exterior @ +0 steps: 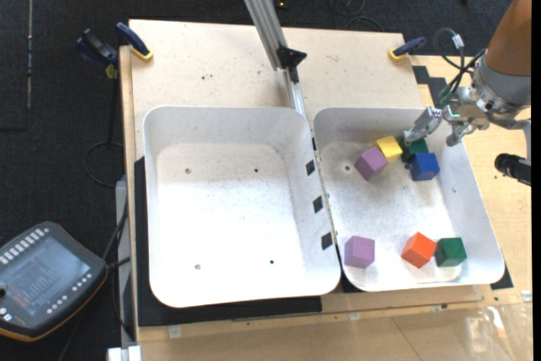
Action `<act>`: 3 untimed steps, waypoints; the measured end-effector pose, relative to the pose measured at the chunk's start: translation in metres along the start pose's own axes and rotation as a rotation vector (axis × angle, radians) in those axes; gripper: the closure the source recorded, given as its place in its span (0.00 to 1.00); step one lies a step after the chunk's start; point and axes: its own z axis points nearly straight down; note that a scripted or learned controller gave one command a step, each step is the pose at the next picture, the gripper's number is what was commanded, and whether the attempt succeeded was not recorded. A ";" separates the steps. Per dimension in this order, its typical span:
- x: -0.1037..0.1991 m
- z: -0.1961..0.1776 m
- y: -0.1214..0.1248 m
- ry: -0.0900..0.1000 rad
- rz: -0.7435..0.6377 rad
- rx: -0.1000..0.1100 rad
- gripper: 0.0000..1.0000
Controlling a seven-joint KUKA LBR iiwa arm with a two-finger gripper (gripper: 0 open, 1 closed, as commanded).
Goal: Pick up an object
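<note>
Six blocks (371, 163) in right bin (473, 207); no legible writing; arm (507, 63) above.

Your arm (507, 55) is coming into frame from the right edge, upper half of the picture, orange band on top and the grey wrist section just below it. You can see it angled down and to the left, cables looping off the wrist. The gripper (420, 131) sits at the end, pointing down-left, low and close in. You can't make out from this angle how its tips are set.
</note>
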 end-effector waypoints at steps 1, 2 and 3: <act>0.000 -0.003 0.001 -0.002 -0.002 -0.003 0.00; 0.000 0.061 -0.002 0.000 0.001 0.001 0.00; -0.003 0.078 0.004 -0.010 0.001 -0.024 0.00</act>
